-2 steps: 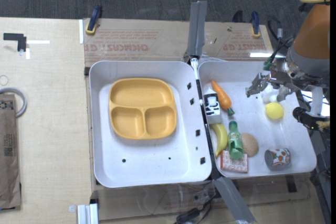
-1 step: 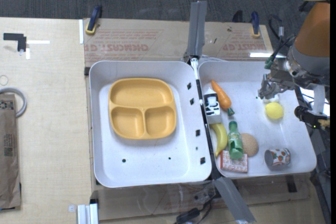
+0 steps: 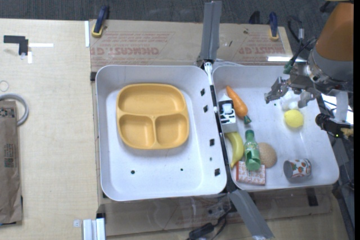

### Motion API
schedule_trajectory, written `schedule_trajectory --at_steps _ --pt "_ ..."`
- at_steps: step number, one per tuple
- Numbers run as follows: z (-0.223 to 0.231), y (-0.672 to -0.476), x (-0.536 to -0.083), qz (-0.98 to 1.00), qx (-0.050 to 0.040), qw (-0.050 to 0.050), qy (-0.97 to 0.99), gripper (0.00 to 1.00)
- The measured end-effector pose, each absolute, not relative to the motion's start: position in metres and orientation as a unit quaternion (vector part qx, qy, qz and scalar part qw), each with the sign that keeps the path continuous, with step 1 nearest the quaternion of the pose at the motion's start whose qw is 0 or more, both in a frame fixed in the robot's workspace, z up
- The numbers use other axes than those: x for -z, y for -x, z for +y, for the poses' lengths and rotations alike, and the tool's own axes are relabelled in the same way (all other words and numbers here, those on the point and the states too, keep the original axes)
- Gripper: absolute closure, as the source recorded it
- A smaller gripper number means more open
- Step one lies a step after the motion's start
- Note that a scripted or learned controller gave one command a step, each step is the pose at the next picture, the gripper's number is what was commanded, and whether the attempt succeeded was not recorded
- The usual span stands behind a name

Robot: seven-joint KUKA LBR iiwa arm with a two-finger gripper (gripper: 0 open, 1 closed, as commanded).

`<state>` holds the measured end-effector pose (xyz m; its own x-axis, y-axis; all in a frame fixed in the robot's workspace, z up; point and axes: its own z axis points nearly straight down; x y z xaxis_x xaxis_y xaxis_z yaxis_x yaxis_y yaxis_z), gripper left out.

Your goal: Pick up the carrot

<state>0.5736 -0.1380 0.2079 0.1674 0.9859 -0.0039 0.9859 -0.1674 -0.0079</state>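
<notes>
The tool [image 3: 289,91] hangs over the right bin [image 3: 323,146] with nothing in it; I cannot tell if it is open. A lemon [image 3: 293,119] sits just under it. The carrot [image 3: 237,101] lies well apart, by the bin's left wall, so the tool might grab the lemon instead.

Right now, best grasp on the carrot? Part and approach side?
Probably the thick upper-middle of the carrot, coming from straight above. It lies flat and slanted in the right bin, near the divider wall, so close the fingers across its narrow width. The tip tapers toward the green bottle. The gripper sits to the carrot's right.
</notes>
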Motion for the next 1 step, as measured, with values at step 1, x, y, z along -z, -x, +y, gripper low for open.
schedule_trajectory --at_steps 1 --pt "-0.1507 -0.5921 -0.1873 -0.644 -0.0022 0.001 0.765 0.00"
